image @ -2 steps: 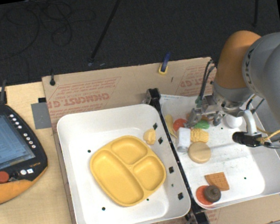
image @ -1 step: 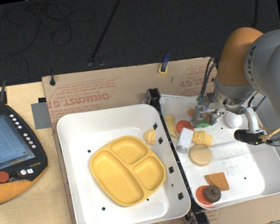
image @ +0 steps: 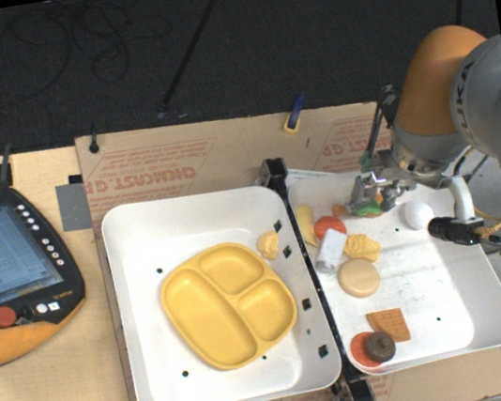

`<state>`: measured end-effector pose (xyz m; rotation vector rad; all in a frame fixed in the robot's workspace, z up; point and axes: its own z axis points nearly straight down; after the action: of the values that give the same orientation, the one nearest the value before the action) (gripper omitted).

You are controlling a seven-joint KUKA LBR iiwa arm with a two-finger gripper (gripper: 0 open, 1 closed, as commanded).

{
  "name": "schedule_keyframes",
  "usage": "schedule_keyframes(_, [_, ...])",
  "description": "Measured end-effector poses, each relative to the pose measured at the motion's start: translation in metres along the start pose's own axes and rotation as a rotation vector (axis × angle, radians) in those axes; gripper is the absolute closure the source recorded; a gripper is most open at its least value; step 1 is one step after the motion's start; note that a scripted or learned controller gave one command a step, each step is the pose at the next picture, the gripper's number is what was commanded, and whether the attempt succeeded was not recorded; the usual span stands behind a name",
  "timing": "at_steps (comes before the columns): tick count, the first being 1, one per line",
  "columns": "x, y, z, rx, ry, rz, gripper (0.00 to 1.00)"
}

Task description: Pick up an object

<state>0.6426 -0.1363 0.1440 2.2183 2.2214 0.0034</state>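
Bench: we list teach pendant [image: 11, 273] far left; left bin [image: 132, 234] holds yellow divided tray [image: 228, 303]; right bin [image: 459, 312] holds round biscuit [image: 359, 278], waffle piece [image: 362, 247], white egg [image: 416, 214]. Gripper [image: 371, 194] at right bin's back edge; we cannot tell jaw state.

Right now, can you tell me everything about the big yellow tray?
The yellow tray is a rounded, plastic-looking plate split by raised ridges into three compartments: one long section on the left and two smaller ones on the right. It is all one glossy yellow colour with nothing in it. It lies flat, turned at a slant, on the floor of the left white bin, about in the middle. A small pale yellow lump sits just past its upper right edge, too close to tell whether they touch.
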Motion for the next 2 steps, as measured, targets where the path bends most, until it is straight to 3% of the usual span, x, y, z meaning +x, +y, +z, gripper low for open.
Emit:
schedule_keyframes(1, [0.003,-0.005,-0.061,-0.002,0.000,-0.001,1.00])
schedule_keyframes(2, [0.001,-0.005,-0.085,0.002,0.000,-0.001,1.00])
